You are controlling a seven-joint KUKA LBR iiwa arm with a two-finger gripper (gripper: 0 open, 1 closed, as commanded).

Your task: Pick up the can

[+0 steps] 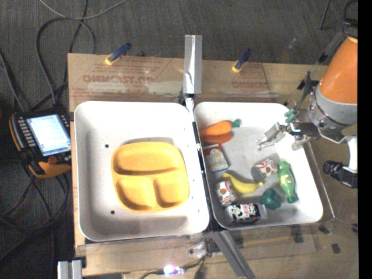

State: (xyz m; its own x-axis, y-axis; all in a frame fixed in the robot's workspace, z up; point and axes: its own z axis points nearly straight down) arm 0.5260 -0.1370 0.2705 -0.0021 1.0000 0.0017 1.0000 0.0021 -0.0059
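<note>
Several small cans lie in the right bin (302, 214). A red and white can (264, 169) rests on its side beside a green bottle (286, 181). Another red and white can (225, 192) sits at the near end of a banana (243, 184), and a black and white can (244, 212) lies by the bin's front wall. My gripper (285, 139) hangs over the right part of this bin, up and to the right of the first can and apart from it. Its fingers stand open with nothing between them.
An orange carrot (217, 130) lies at the back left of the right bin, with a labelled packet (215, 158) in front of it. A dark green piece (271, 199) sits by the bottle's base. The left bin (93, 127) holds a yellow sectioned tray (151, 174).
</note>
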